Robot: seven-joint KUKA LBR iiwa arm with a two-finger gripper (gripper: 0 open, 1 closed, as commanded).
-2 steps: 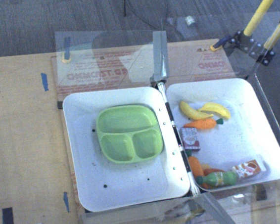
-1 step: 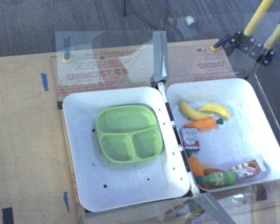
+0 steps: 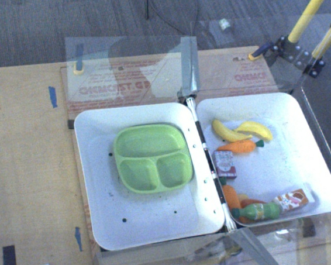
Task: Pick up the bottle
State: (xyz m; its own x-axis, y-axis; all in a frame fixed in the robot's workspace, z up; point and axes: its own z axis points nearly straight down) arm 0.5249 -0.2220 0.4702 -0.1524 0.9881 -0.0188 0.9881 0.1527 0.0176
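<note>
Bottle [image 3: 291,200] is lying on its side at five o'clock in the right bin [image 3: 308,143], resting along the near wall and touching a green toy [image 3: 259,211], likely crowding any grasp. The gripper's jaw state cannot be told.

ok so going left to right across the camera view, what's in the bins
green divided plate in the left bin → small red carton → toy carrot → yellow bananas → bottle lying near the right bin's front edge
</note>
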